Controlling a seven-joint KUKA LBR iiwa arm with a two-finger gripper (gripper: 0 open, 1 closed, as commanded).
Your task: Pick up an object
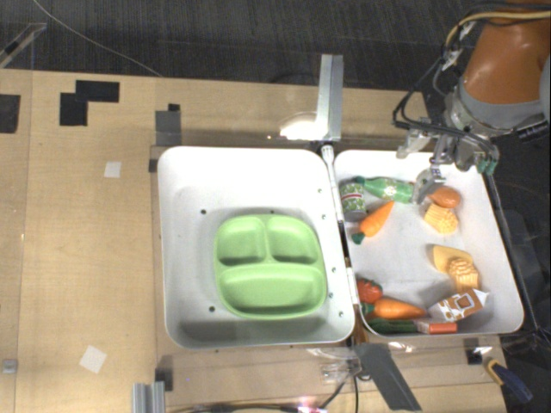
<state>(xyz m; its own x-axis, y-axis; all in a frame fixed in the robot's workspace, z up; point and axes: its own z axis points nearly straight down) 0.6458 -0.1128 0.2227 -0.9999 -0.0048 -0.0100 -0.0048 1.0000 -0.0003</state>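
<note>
On the wooden worktop (77, 256) the left bin (185, 231) carries a green divided tray (269, 263) lying flat near its middle. Across the central divider, the right bin (405, 256) holds the toy food. A green bottle (379, 188) lies along the far wall, with a carrot (376, 219) just below it. At the near edge are a second carrot (398, 309), a tomato-like red piece (368, 291) and a small carton (459, 305). Toward the right sit an orange-and-yellow pastry piece (442, 210) and, nearer the camera, another yellow one (456, 265).

The pincer (428, 183) hangs over the bin's far right corner, just beside the upper pastry piece and the bottle's cap end. I cannot tell whether it is apart or together; it is too small and dark against the wall.

Judging by this, nothing is lifted. Every object rests on the bin floor, so the descent, the grasp and the lift all appear left to do.
</note>
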